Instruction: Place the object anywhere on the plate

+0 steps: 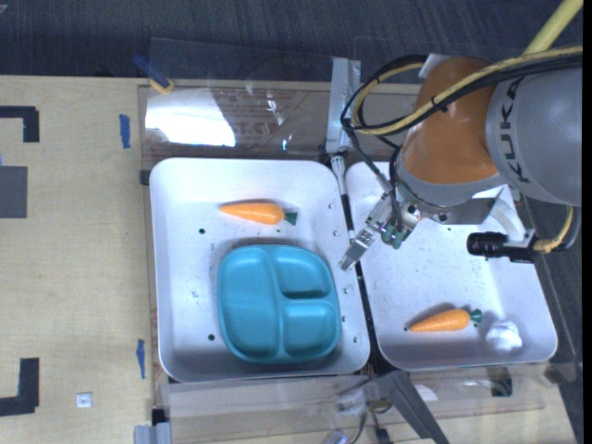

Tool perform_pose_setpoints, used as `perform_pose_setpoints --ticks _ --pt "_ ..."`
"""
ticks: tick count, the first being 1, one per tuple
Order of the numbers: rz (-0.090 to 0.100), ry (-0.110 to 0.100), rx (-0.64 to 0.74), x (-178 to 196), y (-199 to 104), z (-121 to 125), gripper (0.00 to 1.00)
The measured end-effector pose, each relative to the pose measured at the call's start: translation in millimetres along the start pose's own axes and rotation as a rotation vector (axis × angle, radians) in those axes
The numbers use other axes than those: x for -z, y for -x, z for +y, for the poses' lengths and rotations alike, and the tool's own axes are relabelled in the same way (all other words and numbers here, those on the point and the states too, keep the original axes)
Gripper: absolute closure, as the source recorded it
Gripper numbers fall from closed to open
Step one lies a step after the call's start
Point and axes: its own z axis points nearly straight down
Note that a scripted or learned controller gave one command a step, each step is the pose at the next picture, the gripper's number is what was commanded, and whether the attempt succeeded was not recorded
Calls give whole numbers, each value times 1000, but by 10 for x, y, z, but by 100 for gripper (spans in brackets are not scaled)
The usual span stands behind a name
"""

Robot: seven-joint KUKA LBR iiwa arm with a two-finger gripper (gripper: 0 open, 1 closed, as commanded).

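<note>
Nothing on the plate (277,305) yet, so placing isn't done. Hand (368,240) hovers just right of the plate's top corner, fingers apart, holding nothing. One carrot (253,213) lies just above the plate, another carrot (441,321) well right (target unclear). Grasp and drop remain.

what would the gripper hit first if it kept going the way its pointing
The gripper points down and toward the left bin, right at the seam between the bins. Its line probably meets that bin's near edge first, then the blue plate. Its height above the bins is unclear, so this is a guess.
</note>
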Motion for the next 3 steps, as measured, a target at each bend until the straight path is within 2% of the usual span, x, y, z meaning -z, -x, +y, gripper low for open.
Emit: perform_pose_setpoints --ticks 1,2,3 --pt "-4 4 1 109 6 16 100" --pt "0 -1 275 15 -176 -459 100" --pt "1 1 516 -5 -1120 55 100"
